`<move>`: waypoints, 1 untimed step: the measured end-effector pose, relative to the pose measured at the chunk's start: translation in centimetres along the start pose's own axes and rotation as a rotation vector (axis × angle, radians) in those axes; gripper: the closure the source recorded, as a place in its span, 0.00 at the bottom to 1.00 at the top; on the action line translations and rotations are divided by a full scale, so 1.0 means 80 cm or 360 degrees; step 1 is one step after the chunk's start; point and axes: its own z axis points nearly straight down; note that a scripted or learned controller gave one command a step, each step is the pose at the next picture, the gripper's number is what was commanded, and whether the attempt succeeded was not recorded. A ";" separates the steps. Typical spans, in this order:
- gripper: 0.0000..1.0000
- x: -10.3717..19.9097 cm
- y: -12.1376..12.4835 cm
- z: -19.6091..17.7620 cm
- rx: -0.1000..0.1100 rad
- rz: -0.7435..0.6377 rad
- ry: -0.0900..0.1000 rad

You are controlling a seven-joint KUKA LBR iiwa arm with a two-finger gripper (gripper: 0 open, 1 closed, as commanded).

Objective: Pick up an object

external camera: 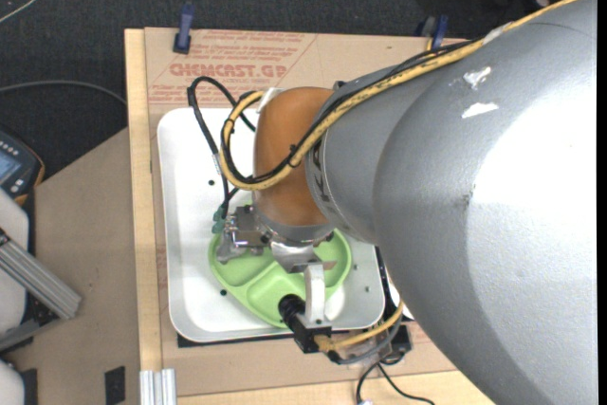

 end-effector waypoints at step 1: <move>1.00 0.003 0.004 -0.024 -0.0024 -0.0002 0.0013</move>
